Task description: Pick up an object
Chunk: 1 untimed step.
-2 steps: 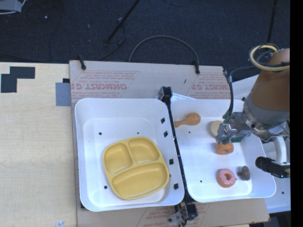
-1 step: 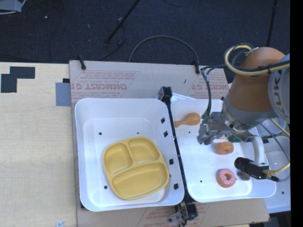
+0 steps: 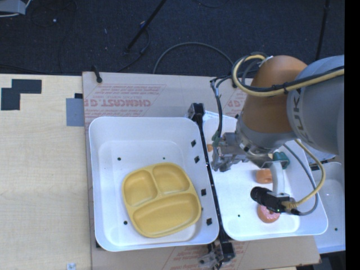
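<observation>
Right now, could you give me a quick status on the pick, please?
End effector low over right bin, near divider. Nothing seen held. Orange object and pink-red object loose in that bin. Yellow tray in left bin.

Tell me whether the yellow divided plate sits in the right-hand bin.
No: the yellow divided plate lies in the left bin, while the arm reaches into the right bin.
</observation>
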### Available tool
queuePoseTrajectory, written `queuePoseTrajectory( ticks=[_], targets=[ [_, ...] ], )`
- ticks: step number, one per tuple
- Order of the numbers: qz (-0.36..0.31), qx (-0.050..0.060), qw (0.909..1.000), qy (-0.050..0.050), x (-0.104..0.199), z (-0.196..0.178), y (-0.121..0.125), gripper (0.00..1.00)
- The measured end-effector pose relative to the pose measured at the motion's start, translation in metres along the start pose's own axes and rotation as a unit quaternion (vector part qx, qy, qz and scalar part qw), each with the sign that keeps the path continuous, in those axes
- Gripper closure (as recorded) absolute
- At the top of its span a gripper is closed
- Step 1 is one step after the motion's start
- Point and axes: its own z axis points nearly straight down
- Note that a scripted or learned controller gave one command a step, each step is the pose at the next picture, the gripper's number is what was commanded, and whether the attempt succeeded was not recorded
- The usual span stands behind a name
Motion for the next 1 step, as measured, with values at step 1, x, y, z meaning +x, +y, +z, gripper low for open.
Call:
queuePoseTrajectory(
  ticks=[1],
  targets=[
    [0.000, 0.001, 1.0000, 0.000, 0.0532, 0.0118, 0.0032, 1.00]
  ],
)
